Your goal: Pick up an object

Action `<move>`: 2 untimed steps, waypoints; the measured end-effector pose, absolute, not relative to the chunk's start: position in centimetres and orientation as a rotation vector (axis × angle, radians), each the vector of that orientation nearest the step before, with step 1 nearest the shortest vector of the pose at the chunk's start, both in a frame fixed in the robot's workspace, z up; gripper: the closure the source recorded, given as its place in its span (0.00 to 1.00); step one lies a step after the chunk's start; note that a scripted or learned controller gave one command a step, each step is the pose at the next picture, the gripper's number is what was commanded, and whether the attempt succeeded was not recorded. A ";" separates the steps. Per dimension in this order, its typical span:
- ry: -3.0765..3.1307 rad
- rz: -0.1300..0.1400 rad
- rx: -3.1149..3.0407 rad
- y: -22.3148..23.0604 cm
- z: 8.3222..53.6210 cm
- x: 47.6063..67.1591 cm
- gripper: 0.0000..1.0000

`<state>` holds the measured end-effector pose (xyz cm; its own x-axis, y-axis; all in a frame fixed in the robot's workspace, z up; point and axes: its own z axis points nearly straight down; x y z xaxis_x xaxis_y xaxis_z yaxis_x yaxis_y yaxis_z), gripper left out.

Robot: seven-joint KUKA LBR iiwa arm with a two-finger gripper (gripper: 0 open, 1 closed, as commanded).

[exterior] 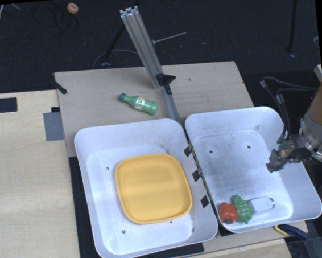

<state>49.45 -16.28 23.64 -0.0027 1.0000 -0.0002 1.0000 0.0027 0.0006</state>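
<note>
A yellow square plate [153,187] lies flat in the left bin [96,161]. In the right bin [237,146], near its front edge, a red and green toy vegetable [235,210] rests beside a small clear object [262,204]. My gripper [276,162] hangs over the right side of the right bin, well above and behind the toy vegetable. It is dark and small in the camera view, and nothing shows between its tips.
A green bottle [139,104] lies on the bench behind the left bin. A metal rail [146,41] slants up from the gap between the bins. Black clips [195,173] mark the seam where the bins meet.
</note>
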 end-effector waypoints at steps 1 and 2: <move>2.227 0.001 2.217 -10.4 23.6 50.8 1.00; 2.225 0.001 2.218 -5.9 24.3 51.2 1.00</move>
<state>51.23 -5.86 24.26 -0.0035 1.0000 0.0004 1.0000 0.0035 0.0000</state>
